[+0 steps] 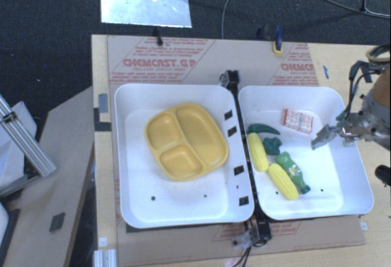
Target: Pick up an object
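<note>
Hovering over the right bin (351,168) (right side), the end effector (322,137) carries nothing.

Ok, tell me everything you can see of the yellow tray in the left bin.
The yellow tray is a rounded-rectangle plate that looks like matte plastic, moulded into three compartments: two along its upper side and one at the lower part. It lies flat and turned at an angle on the floor of the left bin, with nothing in it and nothing else touching it.
</note>
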`<state>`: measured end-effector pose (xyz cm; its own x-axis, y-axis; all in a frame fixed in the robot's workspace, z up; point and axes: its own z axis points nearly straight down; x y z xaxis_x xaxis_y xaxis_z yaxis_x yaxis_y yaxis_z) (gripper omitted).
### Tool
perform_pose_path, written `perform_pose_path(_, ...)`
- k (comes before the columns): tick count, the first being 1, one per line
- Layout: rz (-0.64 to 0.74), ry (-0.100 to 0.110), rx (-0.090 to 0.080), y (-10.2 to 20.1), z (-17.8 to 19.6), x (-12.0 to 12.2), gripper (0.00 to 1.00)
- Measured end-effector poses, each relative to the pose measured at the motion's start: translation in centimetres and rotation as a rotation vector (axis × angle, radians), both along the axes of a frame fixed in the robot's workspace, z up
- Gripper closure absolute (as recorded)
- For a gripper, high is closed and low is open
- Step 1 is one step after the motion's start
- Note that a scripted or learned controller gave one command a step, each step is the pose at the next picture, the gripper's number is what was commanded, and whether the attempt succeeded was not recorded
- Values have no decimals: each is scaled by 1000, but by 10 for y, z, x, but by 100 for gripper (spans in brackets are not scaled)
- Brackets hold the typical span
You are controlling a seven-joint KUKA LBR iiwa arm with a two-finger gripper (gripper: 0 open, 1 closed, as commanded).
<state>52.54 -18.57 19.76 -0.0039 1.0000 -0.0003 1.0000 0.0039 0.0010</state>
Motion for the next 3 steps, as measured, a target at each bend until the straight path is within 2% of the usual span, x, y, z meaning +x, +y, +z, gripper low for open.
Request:
perform_pose_path(2,-3,3,1,7,-113,0,0)
perform_pose_path(3,-2,-3,-1,6,-100,1,100)
